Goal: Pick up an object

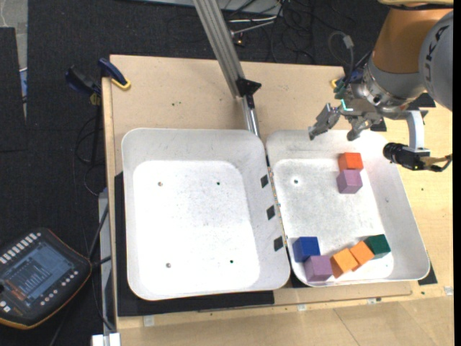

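Cut off at the edges, and overlapped in the right bin

The arm [410, 34] runs out of frame at the top right corner, so its upper part is unseen. The handheld controller [36, 276] is clipped by the left edge. In the right bin [403, 215], near its front edge, an orange block [345, 260] partly covers the purple block [318, 268] beside it. The claw [338, 125] is too small and cluttered to read.

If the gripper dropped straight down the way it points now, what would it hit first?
Most likely the bare floor of the right bin near its far rim. The gripper hangs above and behind the orange block, which seems just off its line, though depth is hard to judge here.
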`<state>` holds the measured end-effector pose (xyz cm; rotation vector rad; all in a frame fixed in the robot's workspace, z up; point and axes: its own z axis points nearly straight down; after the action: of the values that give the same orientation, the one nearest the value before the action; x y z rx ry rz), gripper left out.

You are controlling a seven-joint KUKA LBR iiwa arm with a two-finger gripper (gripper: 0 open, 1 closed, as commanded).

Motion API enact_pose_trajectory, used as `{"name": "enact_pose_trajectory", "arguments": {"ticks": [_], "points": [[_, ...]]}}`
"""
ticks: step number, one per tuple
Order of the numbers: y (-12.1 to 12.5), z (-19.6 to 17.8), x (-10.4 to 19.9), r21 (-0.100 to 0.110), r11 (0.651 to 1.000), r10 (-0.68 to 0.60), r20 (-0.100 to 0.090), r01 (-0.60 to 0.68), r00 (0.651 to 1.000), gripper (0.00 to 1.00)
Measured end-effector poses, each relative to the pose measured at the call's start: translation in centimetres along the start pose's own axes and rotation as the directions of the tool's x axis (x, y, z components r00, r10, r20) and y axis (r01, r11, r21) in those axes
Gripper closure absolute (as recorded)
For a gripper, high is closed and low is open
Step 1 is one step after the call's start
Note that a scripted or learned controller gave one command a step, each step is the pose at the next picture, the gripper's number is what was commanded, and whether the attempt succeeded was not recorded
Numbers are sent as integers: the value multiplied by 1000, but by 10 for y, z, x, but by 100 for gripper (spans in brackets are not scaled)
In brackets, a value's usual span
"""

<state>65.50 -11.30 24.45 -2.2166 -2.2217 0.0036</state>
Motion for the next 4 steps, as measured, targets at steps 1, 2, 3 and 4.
{"name": "enact_pose_trajectory", "arguments": {"ticks": [1,2,3,4], "points": [[0,-2,0,-3,1000,-1,1,1,1000,0],[3,61,4,2,1000,-2,0,2,1000,0],[-3,106,2,0,1000,2,1,-2,1000,0],[-3,152,2,0,1000,2,1,-2,1000,0]]}}
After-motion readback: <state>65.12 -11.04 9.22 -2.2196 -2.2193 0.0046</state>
